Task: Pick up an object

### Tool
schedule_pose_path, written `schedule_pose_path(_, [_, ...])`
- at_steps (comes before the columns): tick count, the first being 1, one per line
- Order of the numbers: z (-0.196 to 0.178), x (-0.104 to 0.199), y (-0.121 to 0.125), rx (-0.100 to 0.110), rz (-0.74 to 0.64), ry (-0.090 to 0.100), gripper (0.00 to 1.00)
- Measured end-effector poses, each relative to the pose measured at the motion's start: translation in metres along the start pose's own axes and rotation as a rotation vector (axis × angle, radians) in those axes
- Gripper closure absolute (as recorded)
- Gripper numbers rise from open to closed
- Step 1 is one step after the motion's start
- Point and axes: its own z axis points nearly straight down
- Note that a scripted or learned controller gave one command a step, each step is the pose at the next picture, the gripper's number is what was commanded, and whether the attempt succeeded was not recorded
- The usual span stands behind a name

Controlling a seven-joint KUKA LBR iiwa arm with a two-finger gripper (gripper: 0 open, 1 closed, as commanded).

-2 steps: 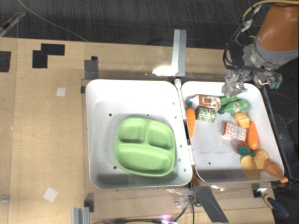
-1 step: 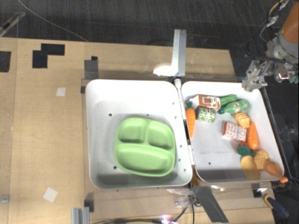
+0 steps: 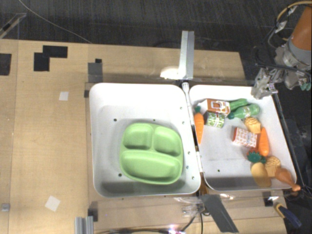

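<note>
While the left bin (image 3: 102,106) holds a green divided tray (image 3: 151,153), the right bin (image 3: 219,165) carries toy food: a carrot (image 3: 199,126) by its left wall, a small can (image 3: 215,120), a green bottle (image 3: 242,109), a red-and-white packet (image 3: 244,137), a second carrot (image 3: 263,141), and yellow pieces (image 3: 263,172) near the front right. Gripper (image 3: 263,87) hangs over that bin's far right corner, holding nothing; whether it is open, I cannot tell.

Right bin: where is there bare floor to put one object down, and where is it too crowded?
Bare floor lies in the right bin between the carrot by the divider and the patterned box, reaching to the near wall. The far end and right wall are crowded: green vegetable, small can, orange carrot.
</note>
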Motion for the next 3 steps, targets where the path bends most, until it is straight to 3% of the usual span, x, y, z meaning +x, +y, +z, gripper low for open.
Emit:
schedule_pose_path(2, [-0.031, -0.007, 0.001, 0.007, -0.003, -0.027, 1.00])
schedule_pose_path(3, [-0.022, -0.001, 0.000, 0.000, -0.011, -0.002, 1.00])
